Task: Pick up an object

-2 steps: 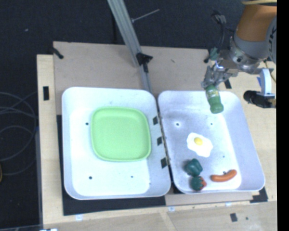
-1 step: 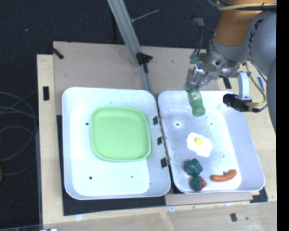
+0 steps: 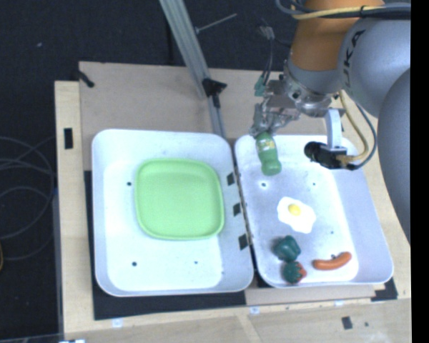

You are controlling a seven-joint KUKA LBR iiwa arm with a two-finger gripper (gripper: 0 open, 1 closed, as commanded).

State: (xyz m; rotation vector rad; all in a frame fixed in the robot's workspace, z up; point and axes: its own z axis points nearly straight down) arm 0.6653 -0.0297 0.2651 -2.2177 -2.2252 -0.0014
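Entry, near to far. Right bin (image 3: 375, 224), near end: a sausage (image 3: 332, 261) lies close to the near rim, and a green pepper (image 3: 287, 246) with a small red-and-green piece (image 3: 294, 271) just beside it sits close to the inner wall, near the corner. Mid bin: a fried egg (image 3: 296, 215) lies flat, apart from the other items, with bare floor on every side. Left bin (image 3: 111, 191): a green plate (image 3: 179, 198) sits about centre, clear of all four walls. Far end of the right bin: a green bottle (image 3: 268, 155) lies near the far-left corner, close to the inner wall, its top toward the far rim. The gripper (image 3: 266, 128) is seen directly above the bottle's top; whether it is spread or pressed together cannot be told, and no grasp on the bottle can be confirmed. Step in hand, as judged: the approach to, or the closing on, the bottle; a lift is not yet shown. Next move, as judged: a firm pinch across the bottle's narrow width is called for, then a straight rise. Edges: the far rim and the inner wall crowd the bottle on two sides, so little room is left there for the fingers; open floor is offered toward the egg and the right wall. A slanted grey pole (image 3: 189, 45) stands behind the bins, well left of the gripper.
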